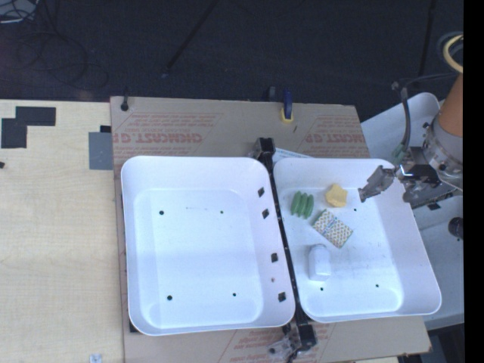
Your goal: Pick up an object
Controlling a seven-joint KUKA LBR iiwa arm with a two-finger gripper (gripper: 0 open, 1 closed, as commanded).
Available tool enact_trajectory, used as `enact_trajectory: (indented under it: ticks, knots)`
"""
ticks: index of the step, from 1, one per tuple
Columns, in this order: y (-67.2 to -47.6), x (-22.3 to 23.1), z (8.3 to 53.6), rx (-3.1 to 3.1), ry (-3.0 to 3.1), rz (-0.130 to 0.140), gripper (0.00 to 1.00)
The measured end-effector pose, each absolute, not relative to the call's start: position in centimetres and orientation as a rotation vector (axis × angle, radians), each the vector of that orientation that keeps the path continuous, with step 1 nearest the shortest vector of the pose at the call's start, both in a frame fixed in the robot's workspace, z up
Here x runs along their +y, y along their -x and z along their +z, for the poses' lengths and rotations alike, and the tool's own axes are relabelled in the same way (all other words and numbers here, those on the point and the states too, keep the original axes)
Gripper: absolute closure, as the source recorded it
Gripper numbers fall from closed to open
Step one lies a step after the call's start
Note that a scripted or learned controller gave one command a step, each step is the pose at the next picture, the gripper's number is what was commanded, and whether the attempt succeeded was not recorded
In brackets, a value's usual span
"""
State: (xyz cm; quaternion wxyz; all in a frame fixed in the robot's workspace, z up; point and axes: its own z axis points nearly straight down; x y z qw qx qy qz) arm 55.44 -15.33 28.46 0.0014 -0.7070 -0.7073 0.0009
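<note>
The gripper (376, 181) hovers with jaws spread and empty; the yellow block (336, 196) lies nearest, just to their left.

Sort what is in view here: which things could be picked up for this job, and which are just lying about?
For the job:
green piece
yellow block
patterned packet
white bottle
tool, above the right bin

Lying about:
left bin
cardboard sheet
blue and yellow clamp
cables on the dark floor
</note>
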Motion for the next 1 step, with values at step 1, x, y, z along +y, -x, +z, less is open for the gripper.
enact_trajectory:
  ticks: [1]
  knots:
    - [-54.44, -15.41, 54.71, -2.233, 2.230, -0.012, 0.00]
